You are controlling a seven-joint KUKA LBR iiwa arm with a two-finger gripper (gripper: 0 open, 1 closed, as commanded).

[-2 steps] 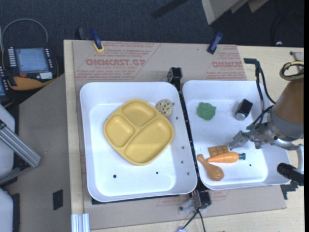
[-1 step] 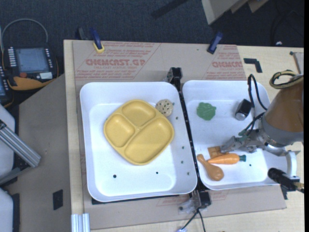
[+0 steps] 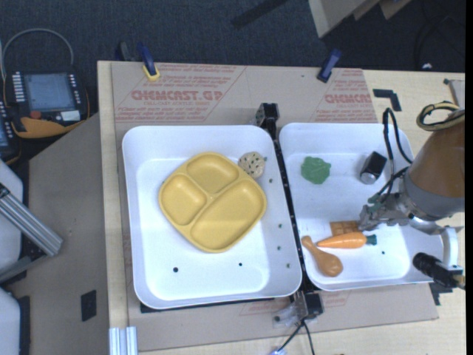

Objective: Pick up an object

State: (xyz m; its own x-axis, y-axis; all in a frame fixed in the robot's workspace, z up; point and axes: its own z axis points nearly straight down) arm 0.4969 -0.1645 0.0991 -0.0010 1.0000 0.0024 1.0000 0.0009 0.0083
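Note:
In the right bin (image 3: pixel 347 135), an orange toy carrot (image 3: pixel 341 241) with a green tip lies near the front, partly over a flat brown piece (image 3: pixel 342 228). A tan drumstick-shaped toy (image 3: pixel 322 257) lies just in front of it. A green leafy toy (image 3: pixel 316 170) and a small dark cylinder (image 3: pixel 372 166) sit toward the back. My gripper (image 3: pixel 375 217) hangs low at the carrot's right end, just above its green tip. I see nothing held in it.
The left bin (image 3: pixel 148 265) holds a yellow divided plate (image 3: pixel 213 200) and a speckled cookie (image 3: pixel 252 163) at the plate's back right corner. A black divider (image 3: pixel 284 198) runs between the bins. The arm's orange band (image 3: pixel 443 161) overhangs the right bin's right wall.

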